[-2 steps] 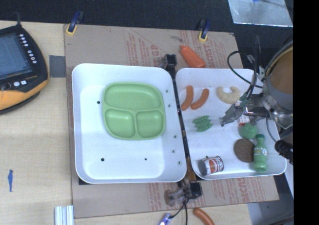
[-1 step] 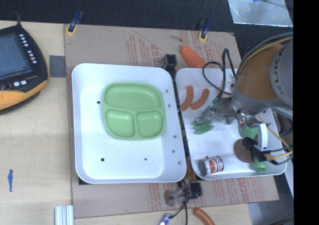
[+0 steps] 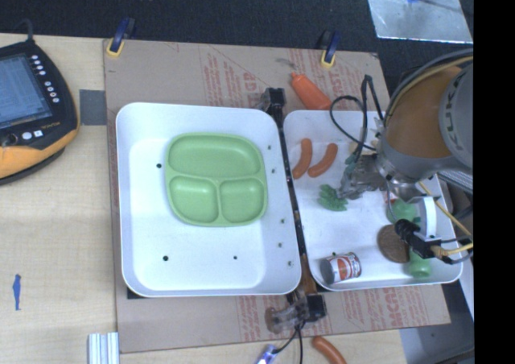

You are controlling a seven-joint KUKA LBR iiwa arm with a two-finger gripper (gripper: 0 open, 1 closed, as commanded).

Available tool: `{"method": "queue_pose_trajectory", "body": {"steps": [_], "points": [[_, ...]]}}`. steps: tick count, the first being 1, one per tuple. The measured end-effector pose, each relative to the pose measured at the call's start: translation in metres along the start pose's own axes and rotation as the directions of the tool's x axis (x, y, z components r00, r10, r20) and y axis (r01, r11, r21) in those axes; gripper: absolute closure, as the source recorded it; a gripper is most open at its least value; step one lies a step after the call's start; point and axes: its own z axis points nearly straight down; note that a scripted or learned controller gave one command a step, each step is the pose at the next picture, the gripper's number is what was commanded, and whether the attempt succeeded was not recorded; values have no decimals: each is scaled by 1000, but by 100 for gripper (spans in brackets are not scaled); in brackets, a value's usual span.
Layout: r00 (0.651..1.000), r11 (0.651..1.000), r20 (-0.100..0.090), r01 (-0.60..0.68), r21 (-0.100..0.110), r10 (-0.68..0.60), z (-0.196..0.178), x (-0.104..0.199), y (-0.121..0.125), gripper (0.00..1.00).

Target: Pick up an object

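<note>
Nearest the camera, on the cardboard below the bins, lies an orange carrot-like piece (image 3: 331, 349), outside my reach for now. Moving up into the right bin (image 3: 314, 266), I see a small can (image 3: 344, 267) lying on its side near the front wall, a brown disc (image 3: 393, 245) to its right, and green pieces (image 3: 415, 262) at the front right corner. My gripper (image 3: 352, 185) is low over the middle of this bin, just beside a green leafy toy (image 3: 331, 197), which looks like the thing I am going for. My fingers are dark and tangled with cable in this view, so I cannot tell whether they are apart or closed, and I see nothing clearly between them. I judge the pick as not yet done: the leafy toy appears to sit on the bin floor, and grasping and lifting are left. A little farther back rest two orange-brown sausages (image 3: 314, 159), side by side, near the divide. The left bin (image 3: 133, 217) holds a green divided plate (image 3: 216, 178), whose three compartments look bare. Farthest off, another carrot-like piece (image 3: 309, 92) lies on the cardboard beyond the right bin, and a teach pendant (image 3: 32, 109) sits at the far left.
</note>
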Motion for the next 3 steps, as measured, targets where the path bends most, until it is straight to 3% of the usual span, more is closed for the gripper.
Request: {"method": "queue_pose_trajectory", "body": {"steps": [1,2,3], "points": [[1000,1000,0,0,0,0,0,0,0,0],[1000,1000,-1,-5,8,5,14,16,59,0],[1000,1000,-3,-6,7,6,14,3,98,0]]}}
